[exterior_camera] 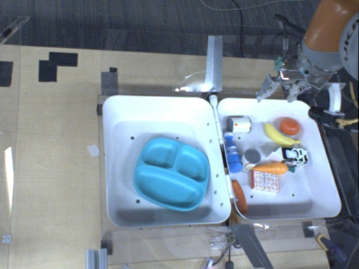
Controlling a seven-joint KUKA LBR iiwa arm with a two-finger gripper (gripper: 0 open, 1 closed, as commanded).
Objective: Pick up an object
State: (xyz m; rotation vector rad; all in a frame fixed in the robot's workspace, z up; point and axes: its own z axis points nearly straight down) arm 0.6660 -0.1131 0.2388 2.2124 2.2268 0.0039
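Above the right bin's [322, 175] far rim, the gripper [279, 88] hangs spread and empty; the banana [279, 134], tomato [290, 126] and carrot [269, 168] lie crowded below, so a descent could nudge neighbours or close on nothing.

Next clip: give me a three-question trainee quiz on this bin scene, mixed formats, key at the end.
1. True or false: the blue divided plate lies in the left bin.
2. Which item lies nearest the banana? A) orange ball B) blue bottle C) sausage
3. Fill in: the gripper hangs above the right bin's ____ edge.

Key: 1 true. 2 A. 3 far; its fingers look spread, with nothing between them.
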